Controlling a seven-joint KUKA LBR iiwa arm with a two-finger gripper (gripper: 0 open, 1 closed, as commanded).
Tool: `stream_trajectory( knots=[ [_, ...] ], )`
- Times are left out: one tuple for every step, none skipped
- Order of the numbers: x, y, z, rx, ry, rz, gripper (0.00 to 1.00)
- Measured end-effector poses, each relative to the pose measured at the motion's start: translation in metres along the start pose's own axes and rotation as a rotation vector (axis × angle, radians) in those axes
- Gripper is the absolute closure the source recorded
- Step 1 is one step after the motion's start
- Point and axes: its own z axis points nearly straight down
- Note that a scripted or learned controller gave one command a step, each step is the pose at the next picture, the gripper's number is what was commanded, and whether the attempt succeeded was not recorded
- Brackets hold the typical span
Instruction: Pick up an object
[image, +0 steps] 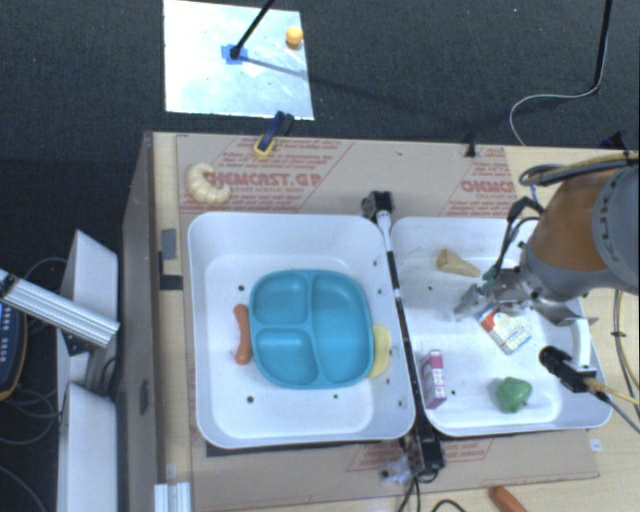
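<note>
small white packet (507, 331) lies just under the gripper (484, 300); probably light, crinkly; pinch its edges; finger state unclear.

— What does the arm (592, 235) look like at the right edge of the frame?

— Fat and rounded. The outer link is smooth grey, and next to it comes a wide orange band (566, 222) wrapping the wrist, then a grey collar below that.

— Any cabling?

— Thin dark and pale cables loop over the top of the orange part and run down its left side.

— And the gripper (484, 301)?

— Small grey metal parts at the lower left end of the wrist, dull and angular; finer detail is too blurred to make out.
</note>
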Motion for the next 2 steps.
stream_trajectory(
  knots=[
    [-0.004, -0.015, 0.0, 0.0, 0.0, 0.0, 0.0],
    [-0.023, -0.021, 0.001, 0.004, 0.002, 0.0, 0.0]
  ],
)
